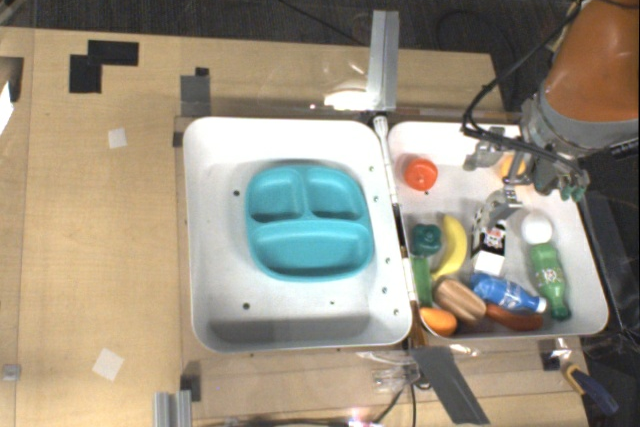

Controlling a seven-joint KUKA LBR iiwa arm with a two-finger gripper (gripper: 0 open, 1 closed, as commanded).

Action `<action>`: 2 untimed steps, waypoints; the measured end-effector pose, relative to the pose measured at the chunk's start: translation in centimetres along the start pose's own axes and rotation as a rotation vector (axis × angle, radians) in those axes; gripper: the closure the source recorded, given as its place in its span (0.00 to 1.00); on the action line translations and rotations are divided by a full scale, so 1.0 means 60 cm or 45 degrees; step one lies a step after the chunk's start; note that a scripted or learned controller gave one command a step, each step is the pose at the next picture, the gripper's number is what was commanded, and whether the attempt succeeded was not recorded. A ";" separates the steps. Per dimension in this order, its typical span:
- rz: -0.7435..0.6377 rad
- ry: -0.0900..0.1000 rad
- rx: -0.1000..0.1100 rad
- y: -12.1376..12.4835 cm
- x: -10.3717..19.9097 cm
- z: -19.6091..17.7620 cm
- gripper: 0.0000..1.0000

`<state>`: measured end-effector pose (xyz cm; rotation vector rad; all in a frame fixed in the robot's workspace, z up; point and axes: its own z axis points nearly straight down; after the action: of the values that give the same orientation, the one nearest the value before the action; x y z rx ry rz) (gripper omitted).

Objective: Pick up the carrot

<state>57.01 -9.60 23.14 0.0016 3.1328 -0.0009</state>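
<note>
Two shallow white bins sit side by side on a wooden tabletop (90, 245), the left bin (215, 215) holding a teal divided tray (305, 220). Toy groceries crowd the right bin (590, 305): an orange-red cup (420, 174) near its far left corner, a yellow banana (453, 245) beside a dark green round piece (426, 239), a green bottle (548, 277) with a white cap, a blue bottle (510, 294), a hot dog bun (459, 298) and, at the near left corner, the carrot (438, 320), orange and lying just beside the bun. From the right, the grey arm (590, 75) reaches over that bin's far side, its pincer (503, 205) hanging well apart from the carrot above a small white carton (491, 250); whether it grips anything cannot be told.
</note>
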 end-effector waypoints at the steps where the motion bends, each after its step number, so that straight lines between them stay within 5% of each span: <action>1: -0.041 -0.011 0.003 -0.037 -0.081 -0.143 0.00; 2: -0.257 -0.002 -0.001 0.043 0.068 -0.113 0.00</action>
<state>52.88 -7.03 29.88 -0.3136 3.1160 -0.0012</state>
